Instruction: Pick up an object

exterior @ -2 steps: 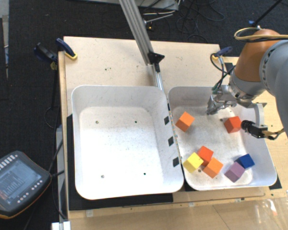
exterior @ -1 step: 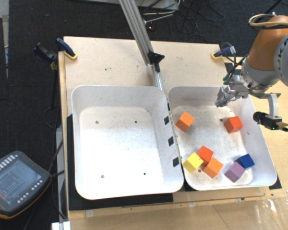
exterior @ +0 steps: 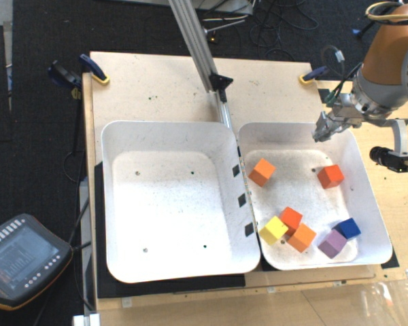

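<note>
Six small blocks are seen scattered in the right bin [exterior: 367, 202]: a red-orange block [exterior: 330, 176] at about 2 o'clock of the bin floor, an orange block [exterior: 261, 172] at 10 o'clock, and a tight cluster toward 6 o'clock made up of a yellow block [exterior: 274, 229], two orange blocks [exterior: 296, 228], a purple block [exterior: 332, 243] and a blue block [exterior: 347, 228]. The jaws [exterior: 321, 134] are poised above the bin's 1 o'clock rim; nothing is seen between them, and whether they are parted cannot be told. The left bin [exterior: 163, 195] lies alongside on the worktop [exterior: 156, 87]. A descent here risks striking the rim or closing on nothing, the nearest block lying apart at 5 o'clock from the tips.
</note>
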`<state>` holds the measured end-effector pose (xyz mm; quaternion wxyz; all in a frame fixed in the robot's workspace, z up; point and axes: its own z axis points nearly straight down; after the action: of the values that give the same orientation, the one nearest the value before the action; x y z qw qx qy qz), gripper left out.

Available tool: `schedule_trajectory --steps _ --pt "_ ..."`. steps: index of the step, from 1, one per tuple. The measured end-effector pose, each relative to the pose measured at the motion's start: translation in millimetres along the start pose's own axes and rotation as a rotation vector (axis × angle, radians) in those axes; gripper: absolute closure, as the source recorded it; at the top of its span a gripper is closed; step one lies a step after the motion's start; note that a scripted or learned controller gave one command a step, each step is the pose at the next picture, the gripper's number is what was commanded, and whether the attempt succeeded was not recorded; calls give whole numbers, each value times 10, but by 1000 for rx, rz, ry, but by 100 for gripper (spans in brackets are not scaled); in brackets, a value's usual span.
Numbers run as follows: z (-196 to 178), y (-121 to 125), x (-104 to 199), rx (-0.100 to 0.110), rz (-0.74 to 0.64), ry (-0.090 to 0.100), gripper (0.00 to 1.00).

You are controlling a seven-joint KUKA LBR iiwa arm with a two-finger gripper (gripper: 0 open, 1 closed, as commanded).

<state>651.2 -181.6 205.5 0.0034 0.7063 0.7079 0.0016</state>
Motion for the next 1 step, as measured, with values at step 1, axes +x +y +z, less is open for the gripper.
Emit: schedule_trajectory --steps 1 --pt "-121 -73 591 6 -5 5 100"
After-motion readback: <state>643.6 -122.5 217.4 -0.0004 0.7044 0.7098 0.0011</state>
